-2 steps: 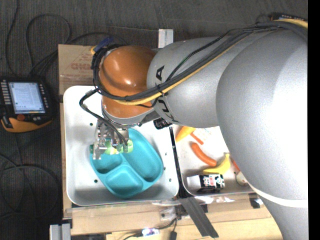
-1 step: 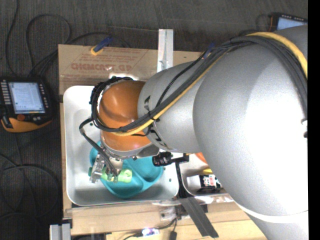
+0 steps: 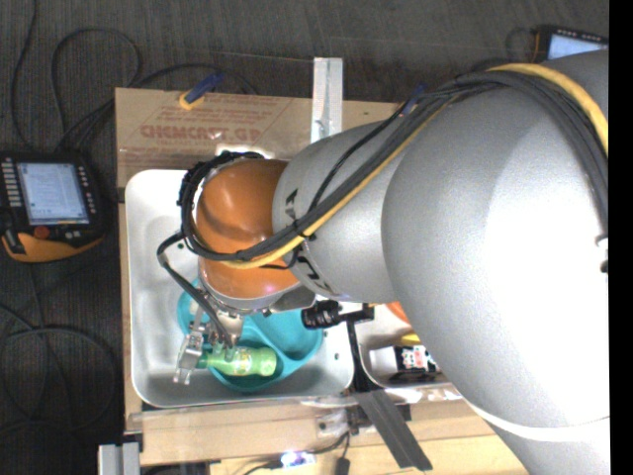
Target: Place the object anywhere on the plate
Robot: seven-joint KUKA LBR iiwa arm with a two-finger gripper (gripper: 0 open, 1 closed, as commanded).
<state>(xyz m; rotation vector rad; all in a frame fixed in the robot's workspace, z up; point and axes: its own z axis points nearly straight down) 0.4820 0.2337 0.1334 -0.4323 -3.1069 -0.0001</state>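
Over the left bin [image 3: 143, 265], the gripper [image 3: 198, 349] hangs low above the teal plate [image 3: 297, 344]. A green bottle [image 3: 242, 363] lies on that plate, touching the fingertips. Cannot tell whether the bottle is grasped.

A green bottle [image 3: 240, 363] is seen lying on its side on the blue plate [image 3: 297, 342], right under the gripper [image 3: 198, 349].
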